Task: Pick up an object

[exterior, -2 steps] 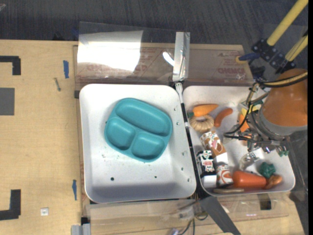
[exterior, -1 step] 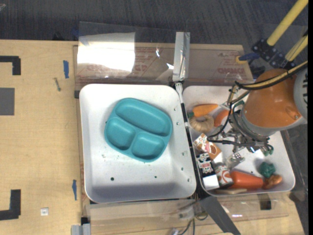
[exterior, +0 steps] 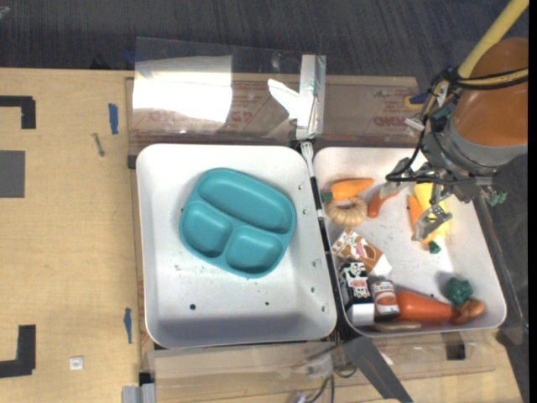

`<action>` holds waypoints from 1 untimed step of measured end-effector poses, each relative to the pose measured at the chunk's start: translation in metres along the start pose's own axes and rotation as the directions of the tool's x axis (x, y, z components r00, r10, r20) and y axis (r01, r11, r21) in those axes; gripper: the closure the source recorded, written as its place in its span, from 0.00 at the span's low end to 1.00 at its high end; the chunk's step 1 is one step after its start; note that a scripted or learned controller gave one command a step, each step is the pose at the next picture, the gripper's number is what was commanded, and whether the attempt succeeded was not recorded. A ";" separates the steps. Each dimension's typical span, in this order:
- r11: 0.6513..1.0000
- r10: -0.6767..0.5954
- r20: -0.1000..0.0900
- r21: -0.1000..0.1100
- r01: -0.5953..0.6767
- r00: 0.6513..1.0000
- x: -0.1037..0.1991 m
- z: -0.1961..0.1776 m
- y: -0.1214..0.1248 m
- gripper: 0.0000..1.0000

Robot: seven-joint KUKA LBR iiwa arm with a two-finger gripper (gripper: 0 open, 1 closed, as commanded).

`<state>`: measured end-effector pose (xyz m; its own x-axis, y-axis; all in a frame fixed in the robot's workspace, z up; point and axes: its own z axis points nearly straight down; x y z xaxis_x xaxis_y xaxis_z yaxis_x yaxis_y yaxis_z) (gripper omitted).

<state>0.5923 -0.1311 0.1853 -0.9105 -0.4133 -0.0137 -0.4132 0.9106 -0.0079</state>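
The right bin [exterior: 474, 254] holds several toy foods. My gripper [exterior: 433, 222] hangs over its upper right part, just above a yellow and orange piece [exterior: 419, 201], with a small green bit [exterior: 434, 246] right below it. To the left lie a small orange carrot [exterior: 351, 189], a tan ring-shaped pastry [exterior: 346, 212] and a red-orange piece [exterior: 382, 201]. Along the front edge rest a large carrot [exterior: 424, 307], a red-labelled bottle [exterior: 383, 297] and a dark green toy [exterior: 458, 290].
The left bin [exterior: 168, 300] holds a teal divided plate [exterior: 239, 221]. A snack packet [exterior: 357, 248] and a cow-print carton [exterior: 357, 277] lie by the wall between the bins. The arm's orange band [exterior: 495, 99] and its cables stand over the right bin's far corner.
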 end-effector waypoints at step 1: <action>0.998 -0.061 -0.003 -0.002 0.061 0.998 0.056 0.096 -0.024 0.00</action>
<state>0.5527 -0.1758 0.0889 -0.8838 -0.4678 -0.0105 -0.4677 0.8838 -0.0062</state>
